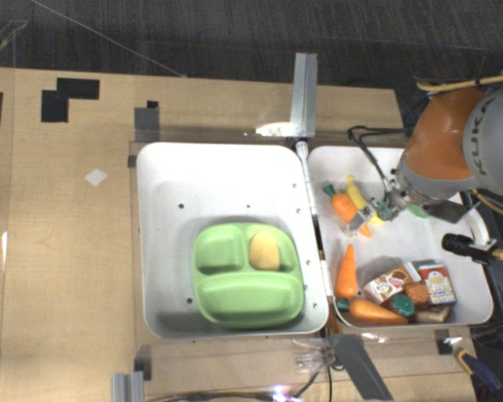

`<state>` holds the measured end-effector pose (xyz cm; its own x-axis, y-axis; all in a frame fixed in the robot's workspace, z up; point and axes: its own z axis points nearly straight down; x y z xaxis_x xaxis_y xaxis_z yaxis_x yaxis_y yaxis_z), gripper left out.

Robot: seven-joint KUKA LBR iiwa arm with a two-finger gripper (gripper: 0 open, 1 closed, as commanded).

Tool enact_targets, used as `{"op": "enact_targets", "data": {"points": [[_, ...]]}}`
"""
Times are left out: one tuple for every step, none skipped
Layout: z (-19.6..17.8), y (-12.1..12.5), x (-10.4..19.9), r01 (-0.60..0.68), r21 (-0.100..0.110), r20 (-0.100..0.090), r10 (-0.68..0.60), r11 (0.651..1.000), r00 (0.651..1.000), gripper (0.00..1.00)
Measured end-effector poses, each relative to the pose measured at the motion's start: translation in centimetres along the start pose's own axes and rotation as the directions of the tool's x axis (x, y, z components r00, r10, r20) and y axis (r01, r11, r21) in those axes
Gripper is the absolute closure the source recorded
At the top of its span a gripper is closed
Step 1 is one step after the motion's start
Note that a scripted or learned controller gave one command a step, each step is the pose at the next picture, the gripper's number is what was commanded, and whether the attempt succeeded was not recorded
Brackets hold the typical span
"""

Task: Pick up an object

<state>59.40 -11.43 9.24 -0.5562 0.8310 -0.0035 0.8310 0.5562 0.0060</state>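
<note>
Toy foods (402, 296) crowd the right bin (478, 308); pincer (384, 212) state cannot be told.

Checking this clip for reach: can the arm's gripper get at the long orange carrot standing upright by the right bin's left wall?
Probably yes. The long orange carrot lies bare on top with white bin floor beside it, and the gripper is already low in that right-hand white bin. The bin's nearby left wall may crowd it.
</note>
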Motion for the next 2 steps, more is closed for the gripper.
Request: {"op": "enact_targets", "data": {"points": [[-1.28,0.34,-0.14,0.002,-0.007,0.005,-0.002,1.0,1.0,1.0],[-1.27,0.33,-0.13,0.002,-0.007,0.005,-0.002,1.0,1.0,0.0]]}}
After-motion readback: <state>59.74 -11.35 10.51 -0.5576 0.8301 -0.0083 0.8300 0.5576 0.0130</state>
